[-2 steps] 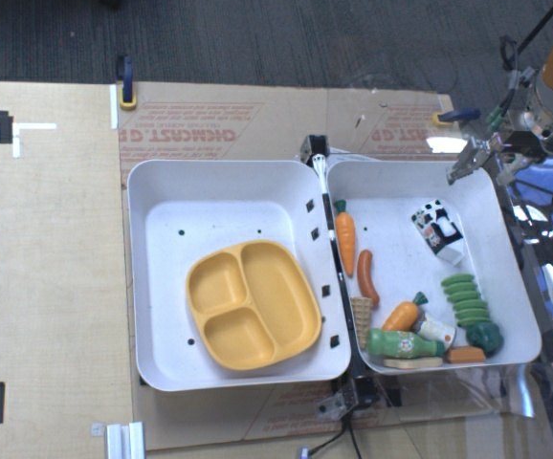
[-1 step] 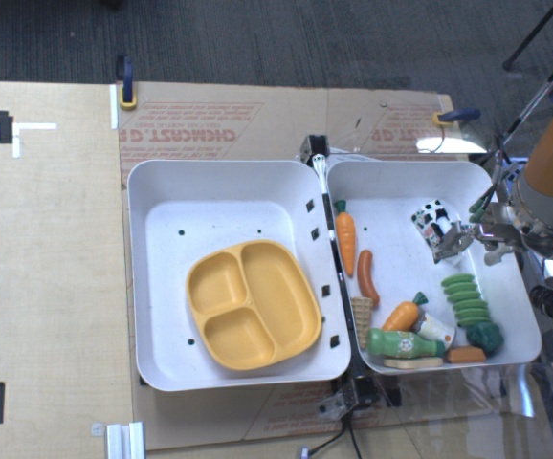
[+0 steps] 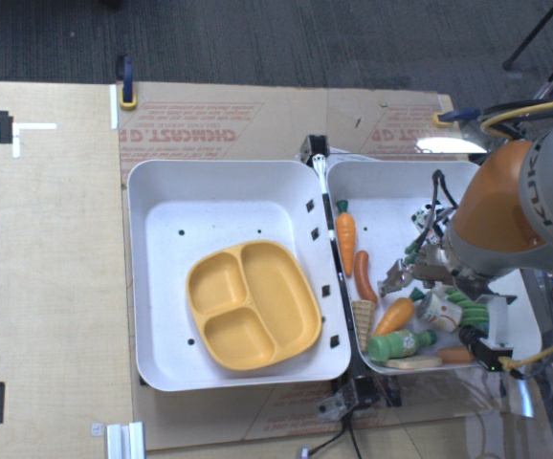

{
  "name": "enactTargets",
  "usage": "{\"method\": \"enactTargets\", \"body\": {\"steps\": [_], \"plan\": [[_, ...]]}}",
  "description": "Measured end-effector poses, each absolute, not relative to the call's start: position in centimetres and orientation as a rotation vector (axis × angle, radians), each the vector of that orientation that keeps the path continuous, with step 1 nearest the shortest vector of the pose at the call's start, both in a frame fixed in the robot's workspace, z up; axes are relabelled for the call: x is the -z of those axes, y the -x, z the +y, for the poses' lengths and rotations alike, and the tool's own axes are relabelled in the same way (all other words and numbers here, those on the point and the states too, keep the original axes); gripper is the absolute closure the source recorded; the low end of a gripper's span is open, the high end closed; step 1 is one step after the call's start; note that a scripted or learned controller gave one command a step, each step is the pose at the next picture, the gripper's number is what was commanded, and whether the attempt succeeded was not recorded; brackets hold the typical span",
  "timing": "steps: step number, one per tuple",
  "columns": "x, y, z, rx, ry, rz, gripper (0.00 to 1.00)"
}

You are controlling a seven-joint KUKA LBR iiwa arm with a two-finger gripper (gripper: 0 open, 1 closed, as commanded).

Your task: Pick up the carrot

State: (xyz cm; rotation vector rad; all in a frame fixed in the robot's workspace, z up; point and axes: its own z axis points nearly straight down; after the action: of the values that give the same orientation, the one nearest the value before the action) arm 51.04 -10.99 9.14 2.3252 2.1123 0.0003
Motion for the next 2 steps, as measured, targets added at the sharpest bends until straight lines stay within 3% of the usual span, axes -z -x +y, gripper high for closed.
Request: {"method": "enactTargets", "body": {"steps": [1,2], "plan": [[-10.02,-51.18,-11.10,-0.001,-2.329,2.106,1.00],[-10.03,-51.17,-11.10,-0.001,-2.329,2.107,0.00]]}}
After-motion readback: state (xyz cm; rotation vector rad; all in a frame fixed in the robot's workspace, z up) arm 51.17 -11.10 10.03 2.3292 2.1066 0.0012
